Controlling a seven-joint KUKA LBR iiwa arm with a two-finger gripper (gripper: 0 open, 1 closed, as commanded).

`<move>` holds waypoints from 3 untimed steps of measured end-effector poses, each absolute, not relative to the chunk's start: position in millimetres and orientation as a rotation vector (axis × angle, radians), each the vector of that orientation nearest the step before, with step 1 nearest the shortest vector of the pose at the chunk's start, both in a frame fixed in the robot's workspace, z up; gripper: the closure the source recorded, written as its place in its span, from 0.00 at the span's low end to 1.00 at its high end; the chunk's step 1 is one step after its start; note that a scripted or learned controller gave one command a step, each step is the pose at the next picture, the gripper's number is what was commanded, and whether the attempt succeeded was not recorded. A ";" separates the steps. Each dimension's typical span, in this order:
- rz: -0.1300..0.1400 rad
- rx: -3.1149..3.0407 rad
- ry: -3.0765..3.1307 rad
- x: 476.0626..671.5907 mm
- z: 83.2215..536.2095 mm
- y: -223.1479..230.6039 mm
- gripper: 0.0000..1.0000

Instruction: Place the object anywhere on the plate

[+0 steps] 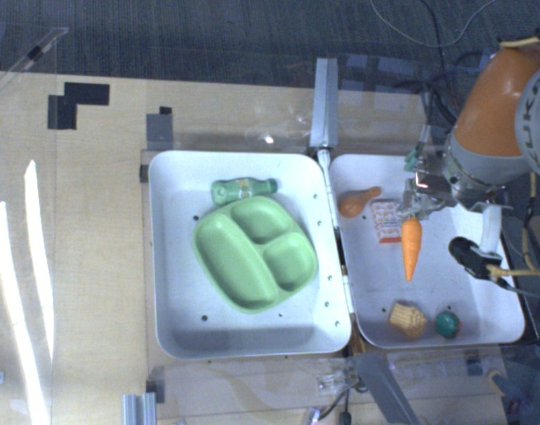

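End effector point(418, 204) hangs at the right bin's upper right, just over the carrot's point(411, 245) blunt top; whether it pinches anything I cannot tell. Nothing seems done yet: the green plate point(255, 251), mid-frame in the left bin point(168, 326), carries no object.

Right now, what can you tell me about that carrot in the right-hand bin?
The carrot is a plain orange, smooth-looking toy-like cone, thick end up, thin tip pointing toward the near edge. It sits in the right bin, just beside a small white card with red print. Its top is right under the gripper; whether it is gripped or lying loose is unclear.
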State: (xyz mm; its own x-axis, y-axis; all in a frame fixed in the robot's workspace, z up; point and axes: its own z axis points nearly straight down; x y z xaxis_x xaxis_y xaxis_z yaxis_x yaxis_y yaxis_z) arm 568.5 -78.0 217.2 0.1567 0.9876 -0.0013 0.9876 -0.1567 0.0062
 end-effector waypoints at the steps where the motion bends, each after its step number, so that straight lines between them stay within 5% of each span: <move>1: 0.004 2.315 2.121 604.1 200.1 -8.2 1.00; 2: 0.006 2.148 2.289 630.9 185.5 89.4 1.00; 3: 0.006 2.147 2.289 631.0 185.8 89.4 0.00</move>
